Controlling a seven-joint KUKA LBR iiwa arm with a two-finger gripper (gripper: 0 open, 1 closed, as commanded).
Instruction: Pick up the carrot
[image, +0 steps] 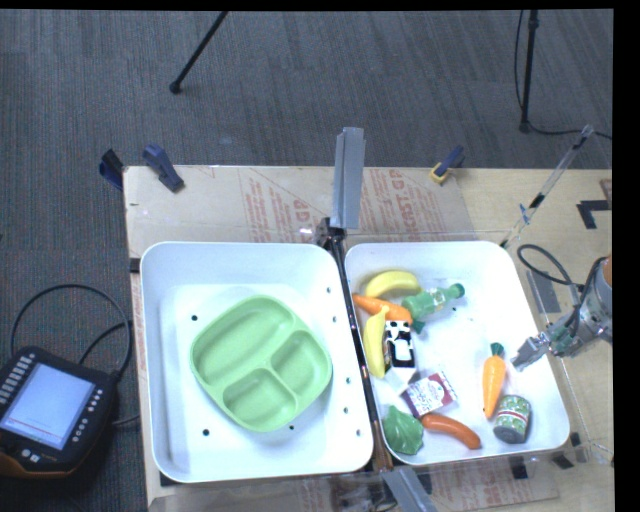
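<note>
Poised just outside the right bin's (520, 275) far-right wall, the gripper (530, 351) hangs low beside the rim, its metal tip pointing in toward the bin. Whether it is parted or closed cannot be told from this angle — the tip is small and blurred against the bench. Nothing is seen held in it.

The carrot (493, 379) lies inside the right bin, near that same right wall, standing roughly on end along the bin's length with its green top toward the far side and its orange point toward the near side. It is just inward of the gripper, close but apart from it. Touching or nearly touching the carrot's lower end is a small green-and-white can (513, 418), in the bin's near-right corner.

Farther from the right wall, toward the bin's middle, sits a red-purple packet (430, 393), with an orange sausage-shaped toy (452, 431) and a green leafy toy (402, 430) below it along the near edge. By the bin's left wall are two bananas (390, 284), a green bottle (432, 300) lying on its side, a black-and-white carton (400, 347), and a second orange piece (378, 307) tucked among them.

The left bin (160, 300) adjoins the right bin's left wall and holds a light green divided plate (260, 362) — three compartments, set at a slant.
</note>
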